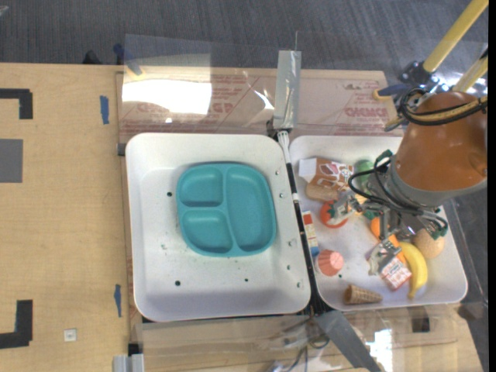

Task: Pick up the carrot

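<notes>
The arm [438, 149] reaches in from the right, wrist pointing down over the right bin [453, 285]. Its gripper [385, 235] sits low among the clutter; finger state cannot be told. The carrot [377, 226] lies just beside the fingertips, left of the banana [416, 266].

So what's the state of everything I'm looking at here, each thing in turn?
Teal plate: lying flat in the left bin, its compartments bare.
Banana: lying in the right bin, near its right edge.
Ice cream cone: lying on its side by the front rim.
Carrot: lying in the right bin, partly hidden under the hand.
Hand: low over the toys beside the carrot.
</notes>
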